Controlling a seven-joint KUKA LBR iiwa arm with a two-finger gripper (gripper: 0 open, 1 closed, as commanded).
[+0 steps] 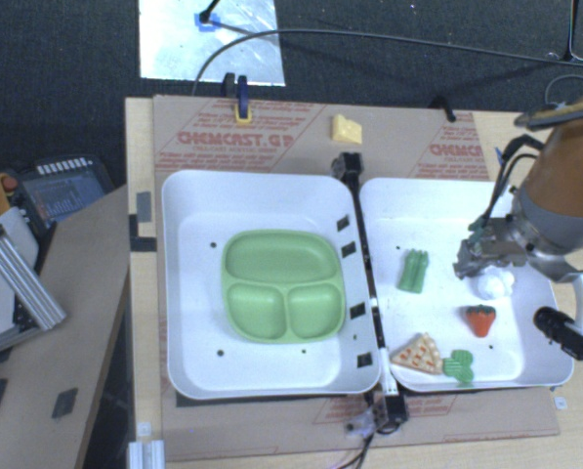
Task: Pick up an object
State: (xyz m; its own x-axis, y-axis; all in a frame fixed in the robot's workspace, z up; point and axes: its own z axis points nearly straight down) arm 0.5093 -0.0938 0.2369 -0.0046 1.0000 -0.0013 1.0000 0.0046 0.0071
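The grey two-finger gripper [482,262] hung directly over a small white round object [493,283]; its grip I cannot tell

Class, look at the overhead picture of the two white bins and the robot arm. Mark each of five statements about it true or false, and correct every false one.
1. The green divided plate lies in the left bin. True.
2. The toy strawberry lies on the green divided plate. False: it lies in the right bin.
3. The gripper is over the right bin, beside a white object. True.
4. The pizza slice lies near the right bin's front edge. True.
5. The yellow piece lies inside the left bin. False: it lies on the cardboard behind the bins.
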